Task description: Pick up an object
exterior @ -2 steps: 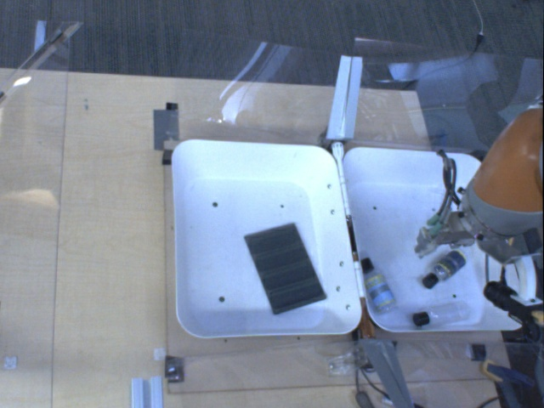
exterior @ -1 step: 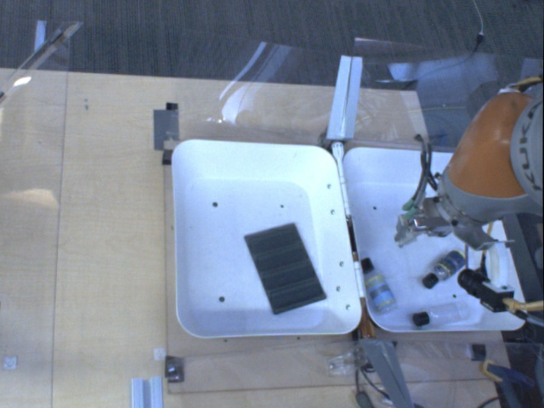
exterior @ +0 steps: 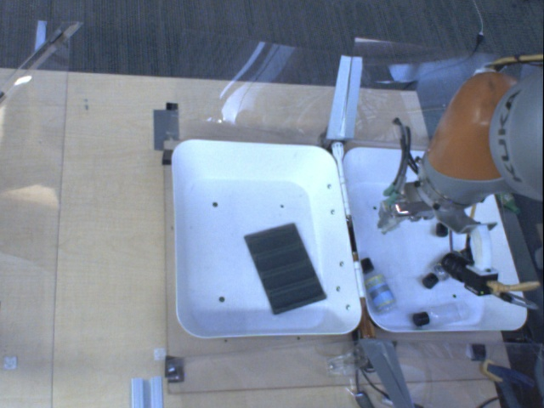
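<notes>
From my seat I see the arm (exterior: 467, 130) reaching in from the right, its orange band over the far right part of the right bin (exterior: 374, 177). The claw (exterior: 393, 217) hangs over the middle of that bin, pointing left. From this angle I cannot tell whether it is spread or pressed together, and I see nothing held in it.

The things to pick from lie in both bins. In the right bin a small bottle (exterior: 376, 290) with a black cap lies against the left wall, toward the near corner, cap pointing far. A clear bottle (exterior: 446, 315) lies along the near wall with its black cap to the left. A small black piece (exterior: 431, 280) sits between the two, a little farther in; it is too small for me to say what it is. The claw is apart from all three, on their far side.

In the left bin (exterior: 183, 228) a flat dark ridged pad (exterior: 285, 268) lies alone, turned at a slant, toward the near right. Both bins sit side by side on the pale wooden bench (exterior: 93, 228).
</notes>
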Available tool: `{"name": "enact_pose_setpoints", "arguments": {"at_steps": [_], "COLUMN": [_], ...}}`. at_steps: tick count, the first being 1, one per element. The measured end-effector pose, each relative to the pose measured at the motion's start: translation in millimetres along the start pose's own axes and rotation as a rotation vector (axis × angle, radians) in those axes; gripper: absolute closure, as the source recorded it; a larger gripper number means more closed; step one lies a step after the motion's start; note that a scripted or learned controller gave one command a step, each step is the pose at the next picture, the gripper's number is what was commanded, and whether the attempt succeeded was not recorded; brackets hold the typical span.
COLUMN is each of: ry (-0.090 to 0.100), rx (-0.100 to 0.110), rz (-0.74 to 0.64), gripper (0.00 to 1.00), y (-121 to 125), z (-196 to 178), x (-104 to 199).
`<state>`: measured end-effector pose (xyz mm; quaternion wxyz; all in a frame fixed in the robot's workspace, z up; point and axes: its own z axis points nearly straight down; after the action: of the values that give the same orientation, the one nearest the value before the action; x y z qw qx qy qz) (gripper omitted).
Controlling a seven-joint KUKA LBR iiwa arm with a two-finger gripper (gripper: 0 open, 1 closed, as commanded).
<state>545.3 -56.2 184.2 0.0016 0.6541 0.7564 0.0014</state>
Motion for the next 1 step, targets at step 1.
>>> {"name": "enact_pose_setpoints", "arguments": {"at_steps": [1], "ry": [-0.001], "rx": [0.0], "rz": [-0.093], "gripper": [1.0], "y": [-24.4], "z": [32.1], "x": [-75.6]}}
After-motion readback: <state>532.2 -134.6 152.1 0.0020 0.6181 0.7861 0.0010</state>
